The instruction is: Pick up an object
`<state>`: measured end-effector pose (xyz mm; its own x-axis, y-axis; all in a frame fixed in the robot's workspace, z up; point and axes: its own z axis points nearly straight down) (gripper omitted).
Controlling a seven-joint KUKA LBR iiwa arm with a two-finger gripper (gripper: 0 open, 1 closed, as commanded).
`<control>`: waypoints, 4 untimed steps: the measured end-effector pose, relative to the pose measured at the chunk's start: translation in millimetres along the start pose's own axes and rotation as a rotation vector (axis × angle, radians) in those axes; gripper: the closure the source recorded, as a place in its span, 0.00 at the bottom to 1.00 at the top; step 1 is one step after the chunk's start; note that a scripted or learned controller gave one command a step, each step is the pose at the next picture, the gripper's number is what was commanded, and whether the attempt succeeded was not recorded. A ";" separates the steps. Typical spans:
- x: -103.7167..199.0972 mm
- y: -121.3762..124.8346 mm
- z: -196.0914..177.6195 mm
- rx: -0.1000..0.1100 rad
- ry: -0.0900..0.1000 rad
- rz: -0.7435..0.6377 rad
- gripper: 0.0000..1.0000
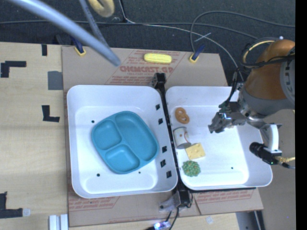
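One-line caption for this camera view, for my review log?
Gripper over the right bin, right of a pretzel, cheese and broccoli; blue tray in the left bin.

i work in a robotics lab, my bench (29,109) lined with cardboard (139,68), two white bins (76,143) clamped together, loose cables (211,23) trailing, black tape marks (48,113) on wood
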<state>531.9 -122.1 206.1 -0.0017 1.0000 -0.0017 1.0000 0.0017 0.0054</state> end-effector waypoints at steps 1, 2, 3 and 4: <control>2.8 -6.4 -46.5 0.002 0.001 0.000 1.00; 62.5 -1.0 -33.7 0.007 0.002 -0.004 1.00; 109.6 9.9 -33.3 0.007 0.002 -0.004 1.00; 158.8 13.9 -19.7 0.009 0.002 -0.004 1.00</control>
<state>545.4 36.8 225.7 -0.0054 1.0000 0.0007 1.0000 0.0054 -0.0035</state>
